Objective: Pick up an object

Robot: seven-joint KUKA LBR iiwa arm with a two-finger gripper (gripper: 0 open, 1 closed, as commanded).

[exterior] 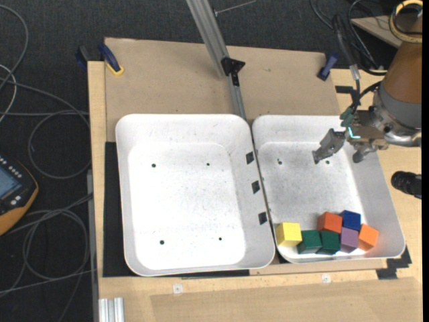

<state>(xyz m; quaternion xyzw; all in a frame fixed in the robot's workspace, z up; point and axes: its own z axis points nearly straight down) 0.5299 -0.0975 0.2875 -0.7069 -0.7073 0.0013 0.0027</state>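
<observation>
We see the gripper (343,146) above the right bin (295,180), fingers spread, holding nothing. Small matte blocks (327,232) cluster at the bin's near edge, well apart.

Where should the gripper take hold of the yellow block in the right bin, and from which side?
Probably from straight above, fingers closing on the near and far faces of the yellow block. It sits at the left end of the cluster in the right bin; a green block stands close on its right, so that side gives a finger little room.
</observation>
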